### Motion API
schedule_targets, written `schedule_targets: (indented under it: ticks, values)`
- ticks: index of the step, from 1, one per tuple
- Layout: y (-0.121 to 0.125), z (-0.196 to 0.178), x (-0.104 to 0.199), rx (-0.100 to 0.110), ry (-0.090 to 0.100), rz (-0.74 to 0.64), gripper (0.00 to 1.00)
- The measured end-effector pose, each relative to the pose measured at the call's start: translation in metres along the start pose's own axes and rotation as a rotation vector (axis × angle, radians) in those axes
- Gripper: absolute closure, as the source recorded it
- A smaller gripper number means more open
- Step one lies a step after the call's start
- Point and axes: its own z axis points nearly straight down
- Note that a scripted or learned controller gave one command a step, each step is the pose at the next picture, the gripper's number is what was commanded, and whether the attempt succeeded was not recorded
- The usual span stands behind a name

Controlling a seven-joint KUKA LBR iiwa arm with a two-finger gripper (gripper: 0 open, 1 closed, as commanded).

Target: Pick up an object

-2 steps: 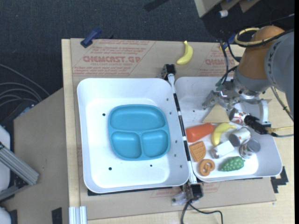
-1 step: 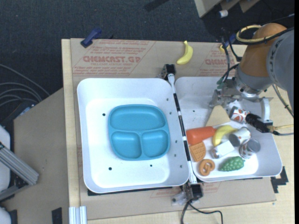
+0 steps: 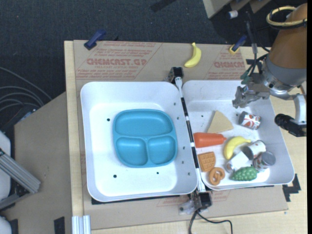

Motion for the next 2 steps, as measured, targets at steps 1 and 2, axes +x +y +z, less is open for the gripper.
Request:
schedule_targets:
  ticks: [1,2]
  values:
    - [-0.001,0.001,0.000,0.002,0.000,0.001,0.00]
    - [0.044,0.131,-0.039,0.002,0.000,0.002,0.00]
